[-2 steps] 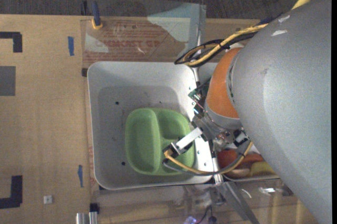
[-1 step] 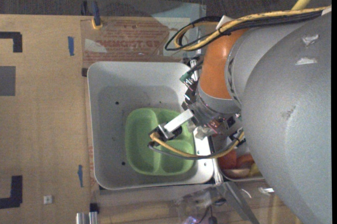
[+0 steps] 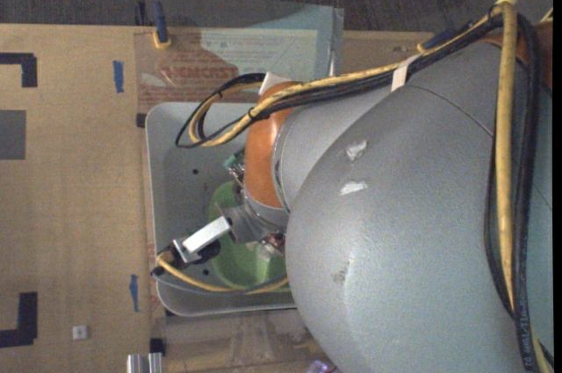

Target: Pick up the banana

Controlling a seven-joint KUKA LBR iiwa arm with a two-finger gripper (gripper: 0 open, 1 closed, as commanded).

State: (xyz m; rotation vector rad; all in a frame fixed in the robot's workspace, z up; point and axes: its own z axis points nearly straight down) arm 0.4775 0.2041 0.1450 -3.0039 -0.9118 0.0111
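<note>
One green bowl [image 3: 230,268] sits right beneath my claw [image 3: 263,241], whose spread I cannot tell; closing blind, I might grab it instead of the banana.

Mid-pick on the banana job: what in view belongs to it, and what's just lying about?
Job: grey arm, reaching into the white bin.
Lying about: pale green bowl in that bin; small green thing nearby; blue tape strips on the cardboard.

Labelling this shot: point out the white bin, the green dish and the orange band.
white bin [image 3: 169,156], camera view, bare floor near left wall.
green dish [image 3: 235,268], camera view, lower inside.
orange band [image 3: 260,154], camera view, left side.
</note>
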